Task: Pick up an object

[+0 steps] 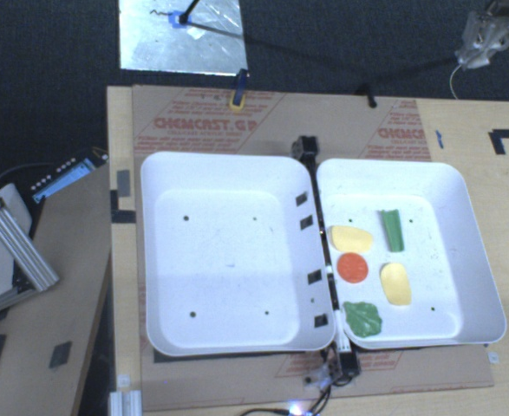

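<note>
Green lump [363, 318] btm, end effector [488, 35] far top-right

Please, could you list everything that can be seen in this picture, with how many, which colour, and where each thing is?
bins: 2, white, side by side on the bench, the other at
yellow pieces: 2, yellow, in the right bin, one near its left wall, one at further right and lower
red disc: 1, red-orange, right bin, just below the upper yellow piece
green stick: 1, green, right bin, above the lower yellow piece
green lump: 1, green, right bin, near its bottom left corner
cardboard sheet: 1, brown with red print, under both bins
metal plate: 1, silver, on the dark floor at top
hand: 1, pale grey, top right corner, away from the bins
</note>
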Robot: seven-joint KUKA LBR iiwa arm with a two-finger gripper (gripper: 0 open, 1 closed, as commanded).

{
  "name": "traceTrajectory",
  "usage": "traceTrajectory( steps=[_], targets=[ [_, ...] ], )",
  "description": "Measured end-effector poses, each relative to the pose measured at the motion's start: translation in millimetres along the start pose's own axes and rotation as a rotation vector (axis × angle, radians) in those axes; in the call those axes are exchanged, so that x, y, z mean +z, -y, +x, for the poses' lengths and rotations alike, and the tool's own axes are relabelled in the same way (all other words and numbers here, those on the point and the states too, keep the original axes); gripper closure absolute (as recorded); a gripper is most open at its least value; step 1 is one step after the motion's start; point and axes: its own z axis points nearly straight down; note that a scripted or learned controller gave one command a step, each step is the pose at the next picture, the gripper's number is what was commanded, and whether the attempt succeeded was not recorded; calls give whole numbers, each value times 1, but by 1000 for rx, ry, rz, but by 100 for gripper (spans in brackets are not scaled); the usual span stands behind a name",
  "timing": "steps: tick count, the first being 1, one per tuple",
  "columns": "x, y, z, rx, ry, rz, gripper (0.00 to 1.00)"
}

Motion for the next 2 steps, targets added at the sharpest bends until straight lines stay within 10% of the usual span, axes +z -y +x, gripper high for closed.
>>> traceTrajectory(
  steps=[1,2],
  targets=[
    [-43,-1,-25,-5,-1,-8,100],
    [-1,0,-84,-1,0,0,100]
  ],
)
